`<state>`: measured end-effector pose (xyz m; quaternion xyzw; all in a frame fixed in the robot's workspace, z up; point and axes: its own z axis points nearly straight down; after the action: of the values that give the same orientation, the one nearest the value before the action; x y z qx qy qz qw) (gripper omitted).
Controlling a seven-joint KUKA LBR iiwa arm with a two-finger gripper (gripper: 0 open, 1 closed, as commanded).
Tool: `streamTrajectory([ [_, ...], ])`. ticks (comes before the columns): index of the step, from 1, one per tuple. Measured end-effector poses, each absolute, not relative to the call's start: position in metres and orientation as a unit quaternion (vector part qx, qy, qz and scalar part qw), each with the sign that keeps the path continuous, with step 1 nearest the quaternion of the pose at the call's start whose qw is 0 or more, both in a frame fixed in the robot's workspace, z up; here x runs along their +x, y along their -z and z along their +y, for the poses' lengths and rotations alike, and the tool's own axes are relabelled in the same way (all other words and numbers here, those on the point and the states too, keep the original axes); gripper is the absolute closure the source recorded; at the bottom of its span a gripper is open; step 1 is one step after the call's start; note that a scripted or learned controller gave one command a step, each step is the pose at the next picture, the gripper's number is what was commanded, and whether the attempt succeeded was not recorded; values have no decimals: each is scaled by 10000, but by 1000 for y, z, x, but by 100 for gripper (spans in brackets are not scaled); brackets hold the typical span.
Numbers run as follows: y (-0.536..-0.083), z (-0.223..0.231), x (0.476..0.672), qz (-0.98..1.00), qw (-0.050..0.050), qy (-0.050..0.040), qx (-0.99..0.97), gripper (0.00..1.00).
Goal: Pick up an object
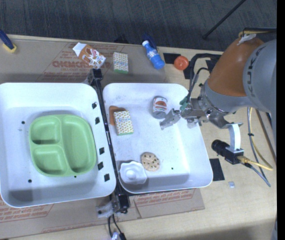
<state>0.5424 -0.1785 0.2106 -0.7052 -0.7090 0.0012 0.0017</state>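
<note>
My gripper (170, 119) hangs over the right bin (192, 154), at its right-centre, with its fingers spread and nothing between them. A small silver can (159, 105) lies just up and left of the fingertips, apart from them. A patterned box (123, 122) sits on an orange strip (112, 112) near the bin's left wall. A round cookie (150, 161) and a white cup (131, 173) lie at the bin's front.
The left bin (12, 99) holds a green divided tray (62, 144). On the cardboard behind the bins lie a snack packet (88, 55), a small box (120, 62), a blue bottle (154, 55) and an orange ball (181, 62).
</note>
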Motion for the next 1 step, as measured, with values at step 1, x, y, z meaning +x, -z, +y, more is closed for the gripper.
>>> streamTrajectory([
  [1, -106, -142, 475, -7095, 33, -15, -7047, 0],
])
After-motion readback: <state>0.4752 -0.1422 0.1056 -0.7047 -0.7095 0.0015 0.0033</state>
